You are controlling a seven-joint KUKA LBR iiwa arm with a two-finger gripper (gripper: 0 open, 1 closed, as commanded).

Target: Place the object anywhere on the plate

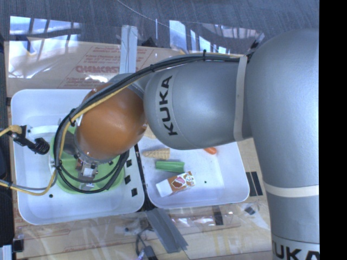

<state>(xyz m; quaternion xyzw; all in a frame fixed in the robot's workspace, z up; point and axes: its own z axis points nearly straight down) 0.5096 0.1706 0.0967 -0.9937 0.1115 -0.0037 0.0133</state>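
- I see the gripper [85, 172] low over the green plate [116, 179] in the left bin [24, 145]; its state I cannot tell.
- Right bin [230, 186]: green block [169, 166], small carton [176, 183], corn-like piece [156, 154].

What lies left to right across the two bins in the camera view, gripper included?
Black cable connector → green plate under the gripper → corn piece → green stick → small snack packet → orange piece.
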